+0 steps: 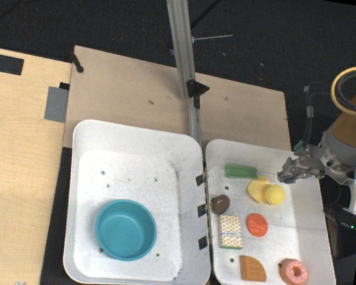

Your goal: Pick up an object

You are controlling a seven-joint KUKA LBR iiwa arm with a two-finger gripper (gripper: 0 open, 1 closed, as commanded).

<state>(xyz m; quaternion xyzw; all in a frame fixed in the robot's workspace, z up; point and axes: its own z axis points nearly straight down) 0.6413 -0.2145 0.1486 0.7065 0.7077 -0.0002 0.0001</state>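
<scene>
One two-finger gripper (291,172), finger state impossible to tell, poised at the right white bin's (325,256) far edge; nearest item, a rounded yellow plastic lump (267,192) (long axis roughly left-right), lies just below-left.

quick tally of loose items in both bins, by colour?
Teal: 1, bowl, left bin
Green: 1, block
Yellow: 1, lemon-like piece
Brown: 1, small round piece
Red-orange: 1, ball
Patterned: 1, box
Tan: 1, wedge
Pink: 1, doughnut
Total: 8; all but the bowl sit in the right bin.
</scene>
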